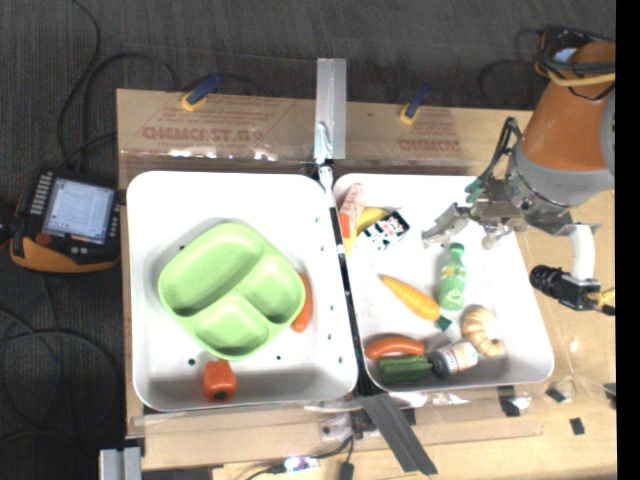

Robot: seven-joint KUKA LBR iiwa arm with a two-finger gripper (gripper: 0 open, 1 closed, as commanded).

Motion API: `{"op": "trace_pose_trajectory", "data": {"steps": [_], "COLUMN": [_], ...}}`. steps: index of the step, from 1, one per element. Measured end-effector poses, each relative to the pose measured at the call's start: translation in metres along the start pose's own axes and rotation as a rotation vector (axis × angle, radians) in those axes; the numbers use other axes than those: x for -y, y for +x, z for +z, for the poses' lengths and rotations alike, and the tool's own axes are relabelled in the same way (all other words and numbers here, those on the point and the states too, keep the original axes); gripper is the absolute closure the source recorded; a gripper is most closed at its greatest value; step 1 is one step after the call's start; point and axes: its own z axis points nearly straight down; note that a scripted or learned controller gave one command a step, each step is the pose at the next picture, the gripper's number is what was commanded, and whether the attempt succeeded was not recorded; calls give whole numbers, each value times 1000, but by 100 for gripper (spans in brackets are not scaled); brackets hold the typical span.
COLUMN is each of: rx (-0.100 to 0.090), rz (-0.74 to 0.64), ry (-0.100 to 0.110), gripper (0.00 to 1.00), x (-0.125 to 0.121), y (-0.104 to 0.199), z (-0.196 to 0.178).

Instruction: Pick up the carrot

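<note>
The carrot (411,297), orange and tapered, lies slantwise in the middle of the right bin (535,308), its thin end pointing up-left. My gripper (464,235) hangs over the upper right part of that bin, above and to the right of the carrot and well apart from it. Its two fingers are spread open with nothing between them. A green bottle (452,276) lies just below the gripper, between it and the carrot's thick end.
Around the carrot lie a banana (371,215), a black-and-white box (386,230), a bread roll (481,328), a red sausage (393,346), a cucumber (404,369) and a small jar (456,357). The left bin (150,208) holds a green divided plate (232,288), an orange piece (303,305) and a red pepper (218,378).
</note>
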Motion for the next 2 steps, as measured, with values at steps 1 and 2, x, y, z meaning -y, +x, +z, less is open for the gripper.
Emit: {"op": "trace_pose_trajectory", "data": {"steps": [1, 2], "rx": [-1, -3], "rz": [14, 14], "ry": [-1, 3], "gripper": [0, 100], "x": [31, 32], "y": [7, 8], "z": [143, 135]}}
